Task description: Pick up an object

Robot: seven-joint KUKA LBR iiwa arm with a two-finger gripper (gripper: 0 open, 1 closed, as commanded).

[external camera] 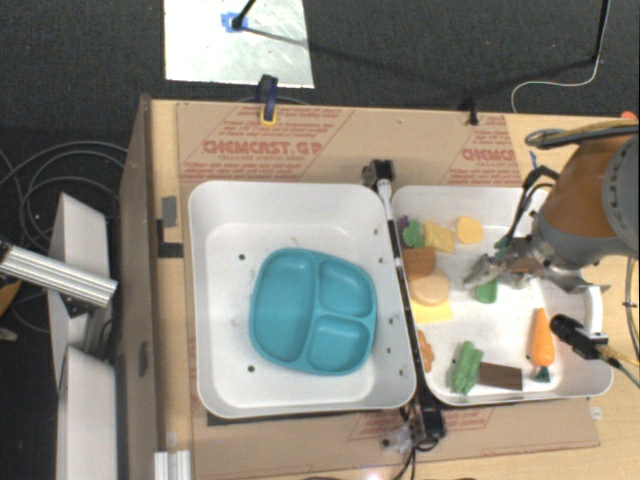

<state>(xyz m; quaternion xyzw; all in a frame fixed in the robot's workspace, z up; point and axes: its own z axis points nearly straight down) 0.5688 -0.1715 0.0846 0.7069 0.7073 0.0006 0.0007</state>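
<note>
My gripper hangs low over the middle of the right bin, reaching in from the right. Just below its tip lies a small green piece, partly covered by the gripper. Whether they touch I cannot make out. To its left sit a round tan disc, a brown block and a flat yellow slab. An orange carrot lies near the bin's right side.
The left bin holds a blue divided plate. In the right bin also lie two yellow pieces, a purple-green piece, a green vegetable and a dark brown bar near the front wall.
</note>
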